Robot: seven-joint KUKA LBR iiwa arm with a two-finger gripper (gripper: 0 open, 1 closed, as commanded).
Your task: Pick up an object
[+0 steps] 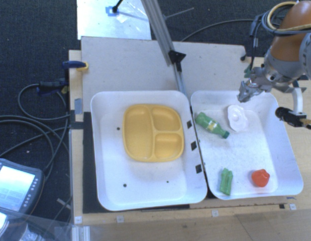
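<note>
The worktop (130,64) carries two white bins. The left bin (107,185) holds a yellow divided tray (152,133). The right bin (288,169) holds a green bottle (211,125) and a white object (236,117) at its far end, with a green piece (225,181) and a red object (261,177) near its front. The claw (247,91) hangs over the far rim, just beside the white object, gripping nothing; whether it is apart or together I cannot tell. This looks like the approach step: next it needs to come down over one object.
</note>
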